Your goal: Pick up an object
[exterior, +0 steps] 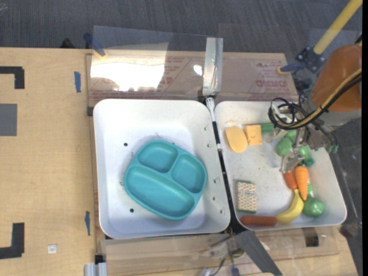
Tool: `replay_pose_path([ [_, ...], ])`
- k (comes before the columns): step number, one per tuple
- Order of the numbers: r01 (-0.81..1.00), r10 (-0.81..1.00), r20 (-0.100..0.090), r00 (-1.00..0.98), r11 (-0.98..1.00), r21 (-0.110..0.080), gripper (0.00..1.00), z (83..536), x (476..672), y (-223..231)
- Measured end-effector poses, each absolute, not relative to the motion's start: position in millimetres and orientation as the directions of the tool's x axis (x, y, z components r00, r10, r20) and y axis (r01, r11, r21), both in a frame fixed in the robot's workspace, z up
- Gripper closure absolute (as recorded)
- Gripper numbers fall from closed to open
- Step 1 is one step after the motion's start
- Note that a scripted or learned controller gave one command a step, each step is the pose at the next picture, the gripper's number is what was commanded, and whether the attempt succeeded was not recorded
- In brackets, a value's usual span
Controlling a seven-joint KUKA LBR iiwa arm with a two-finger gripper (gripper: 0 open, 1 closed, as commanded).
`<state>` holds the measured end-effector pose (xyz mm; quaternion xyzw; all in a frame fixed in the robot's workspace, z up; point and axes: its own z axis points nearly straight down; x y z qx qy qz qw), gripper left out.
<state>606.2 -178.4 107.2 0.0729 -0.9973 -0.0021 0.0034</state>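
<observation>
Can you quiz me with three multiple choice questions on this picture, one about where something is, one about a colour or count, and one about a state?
1. Where does the teal plastic divided plate lie?
A. In the left white bin
B. In the right white bin
C. On the cardboard

2. What colour is the curved toy banana?
A. Red
B. Yellow
C. Blue

3. How does the grey-and-orange arm's end effector stand?
A. Over the divided plate
B. Over the cardboard
C. Over the right bin, among the toys

Answers: 1 A, the plate sits inside the left bin's walls. 2 B, the banana near the bin's front edge is yellow. 3 C, it is down by the orange toy carrot.
</observation>
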Motion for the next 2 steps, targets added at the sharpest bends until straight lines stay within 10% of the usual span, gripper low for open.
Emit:
replay_pose_path([
  [2,-0.04,-0.04,-0.011,-0.999,0.999,-0.003,0.0,89,505.5,-190],
])
